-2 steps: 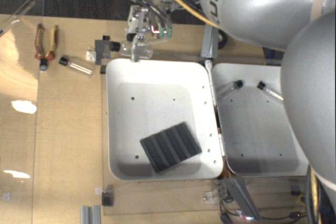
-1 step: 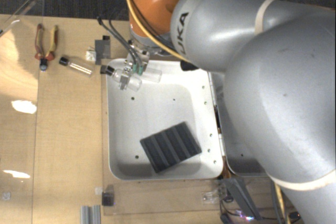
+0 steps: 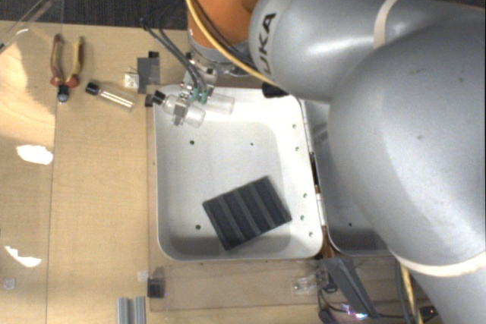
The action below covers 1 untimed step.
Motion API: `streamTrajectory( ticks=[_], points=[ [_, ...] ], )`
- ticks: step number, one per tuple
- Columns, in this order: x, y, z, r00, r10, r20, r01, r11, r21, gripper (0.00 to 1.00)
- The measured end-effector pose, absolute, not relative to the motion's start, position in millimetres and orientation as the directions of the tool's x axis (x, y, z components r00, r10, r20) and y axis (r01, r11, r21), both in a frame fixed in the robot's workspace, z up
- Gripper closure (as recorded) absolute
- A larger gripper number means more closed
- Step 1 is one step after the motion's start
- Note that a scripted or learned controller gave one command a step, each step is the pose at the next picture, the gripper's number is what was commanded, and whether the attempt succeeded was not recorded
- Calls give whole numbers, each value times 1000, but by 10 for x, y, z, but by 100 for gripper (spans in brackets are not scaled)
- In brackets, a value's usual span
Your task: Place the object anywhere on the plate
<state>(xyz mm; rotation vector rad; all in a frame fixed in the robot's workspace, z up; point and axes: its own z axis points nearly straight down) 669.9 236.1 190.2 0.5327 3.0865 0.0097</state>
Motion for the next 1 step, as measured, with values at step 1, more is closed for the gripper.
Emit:
streamTrajectory(
  ticks=[1],
  points=[
    [6711, 2369, 2025, -943, 333, -14, 333, 943, 12, 100]
  ],
)
